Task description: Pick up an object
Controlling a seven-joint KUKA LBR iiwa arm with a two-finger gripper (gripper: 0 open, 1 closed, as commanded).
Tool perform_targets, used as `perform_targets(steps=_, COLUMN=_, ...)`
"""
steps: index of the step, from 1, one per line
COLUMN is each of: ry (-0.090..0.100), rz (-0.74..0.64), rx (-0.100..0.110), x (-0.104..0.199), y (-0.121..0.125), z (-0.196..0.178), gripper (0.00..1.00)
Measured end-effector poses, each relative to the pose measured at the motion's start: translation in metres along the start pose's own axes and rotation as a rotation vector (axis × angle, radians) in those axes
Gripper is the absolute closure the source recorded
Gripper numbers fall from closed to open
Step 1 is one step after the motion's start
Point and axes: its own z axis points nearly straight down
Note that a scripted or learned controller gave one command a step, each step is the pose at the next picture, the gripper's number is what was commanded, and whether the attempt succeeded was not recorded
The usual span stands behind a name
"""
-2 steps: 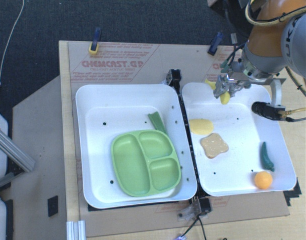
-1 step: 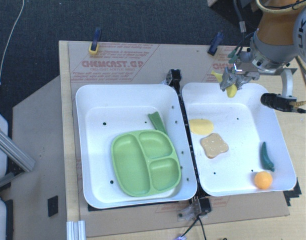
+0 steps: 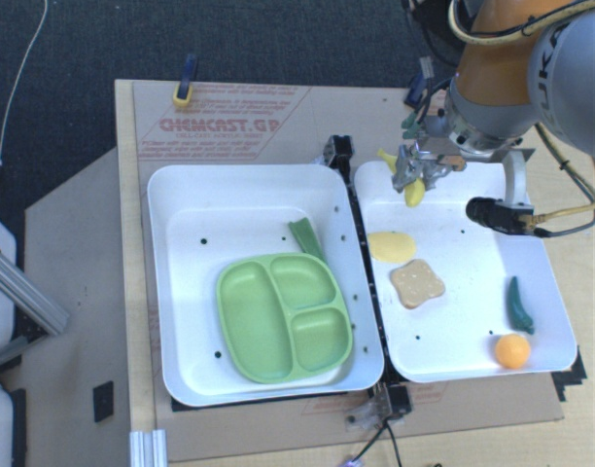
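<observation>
Arm over the right bin's far corner, a yellow object at its fingers.

The desk (image 3: 132,261) carries two white bins, and every place here is given from the right bin (image 3: 545,290). The left bin (image 3: 171,261) lies touching its left wall and holds a green divided tray (image 3: 283,316) with a green strip (image 3: 304,236) at the tray's far edge. The grey arm (image 3: 531,56) hangs above the right bin's far left corner. The gripper (image 3: 414,185) is there too, its fingers narrowed around the top of a small yellow object (image 3: 413,196). In the right bin's left half lie a yellow oval piece (image 3: 392,247) and, just nearer, a tan bread slice (image 3: 416,284). By its right wall lies a green pepper (image 3: 520,306); an orange ball (image 3: 512,350) sits in its near right corner.
</observation>
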Motion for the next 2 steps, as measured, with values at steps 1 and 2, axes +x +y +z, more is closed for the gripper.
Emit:
perform_targets(steps=1, ry=0.000, rz=0.000, rx=-0.001, x=0.058, y=-0.012, z=-0.008, gripper=1.00)
perform_targets(steps=2, ry=0.000, rz=-0.002, rx=-0.006, x=0.111, y=-0.017, z=-0.014, gripper=1.00)
